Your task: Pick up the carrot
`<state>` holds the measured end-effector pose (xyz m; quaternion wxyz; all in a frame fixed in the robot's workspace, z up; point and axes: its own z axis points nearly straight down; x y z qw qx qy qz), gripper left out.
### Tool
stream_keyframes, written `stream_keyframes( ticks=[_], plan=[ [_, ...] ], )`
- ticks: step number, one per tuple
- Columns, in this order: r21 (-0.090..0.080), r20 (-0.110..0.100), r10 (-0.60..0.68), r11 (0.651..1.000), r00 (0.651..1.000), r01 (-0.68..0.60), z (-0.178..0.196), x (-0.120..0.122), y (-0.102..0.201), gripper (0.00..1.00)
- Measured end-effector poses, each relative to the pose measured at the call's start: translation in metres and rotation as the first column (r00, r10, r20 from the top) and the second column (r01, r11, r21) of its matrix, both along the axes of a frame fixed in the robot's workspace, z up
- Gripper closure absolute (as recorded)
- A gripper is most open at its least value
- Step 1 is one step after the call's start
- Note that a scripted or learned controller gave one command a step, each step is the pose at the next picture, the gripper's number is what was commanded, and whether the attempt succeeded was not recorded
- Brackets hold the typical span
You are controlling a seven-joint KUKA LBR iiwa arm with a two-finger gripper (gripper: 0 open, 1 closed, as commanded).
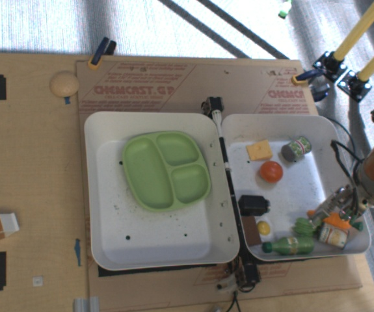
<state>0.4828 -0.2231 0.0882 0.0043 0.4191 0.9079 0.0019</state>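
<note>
Metal fingers of the gripper [341,200] reach into the lower right corner of the right bin [239,127], coming from the right edge of the camera view under the arm's orange band. Whether the jaws stand open or closed cannot be told: the tips are a blur of shiny metal and cable, and nothing shows clearly between them. They hang just above a crowded corner. Close below lies a small orange piece [338,224] that may be the carrot, touching a white and orange carton [333,237]; its shape is too small to tell for certain. Beside it sit a lumpy green broccoli-like toy [304,226] and a smooth green bottle [289,245] lying on its side along the bin's front wall.

Further up in the same bin are a round glossy tomato [271,171], a flat yellow cheese wedge [259,151], a grey can [296,149] tipped over, a black block [253,205] and a small yellow thing [263,227].

The left bin [102,194] holds a matte green plastic plate [166,169] with three compartments.
</note>
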Motion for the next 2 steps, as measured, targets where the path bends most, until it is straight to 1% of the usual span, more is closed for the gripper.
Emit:
stream_keyframes(
  ticks=[1, 2],
  plan=[
    [-0.001, 0.005, -0.001, 1.000, 1.000, 0.001, 0.010, 0.001, 0.000, 1.00],
    [0.001, -0.005, -0.347, 0.938, 0.938, 0.347, 0.017, 0.077, 0.056, 1.00]
  ],
)
